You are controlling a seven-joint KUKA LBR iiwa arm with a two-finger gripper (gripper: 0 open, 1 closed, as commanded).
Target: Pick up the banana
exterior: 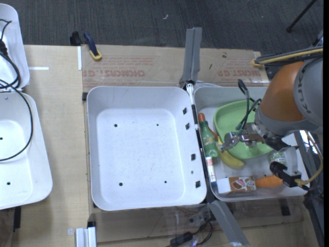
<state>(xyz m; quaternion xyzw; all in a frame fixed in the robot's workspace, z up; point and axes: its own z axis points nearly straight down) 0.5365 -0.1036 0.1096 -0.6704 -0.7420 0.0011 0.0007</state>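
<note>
From the fixed overhead camera, the grey arm with its orange band reaches into the right white bin [205,94], where the metal two-finger gripper [231,139] hangs low over the curved yellow banana [231,160]. Its fingers stand slightly apart with nothing between them. The banana lies against the lime-green plastic bowl [231,118], just beside a green glass bottle with a red cap [208,143]. An orange carrot [268,181] and a small printed carton [240,184] lie near the front wall; the carton's writing is unreadable. The cardboard [133,71] behind the left white bin [103,138] bears reversed red lettering.
</note>
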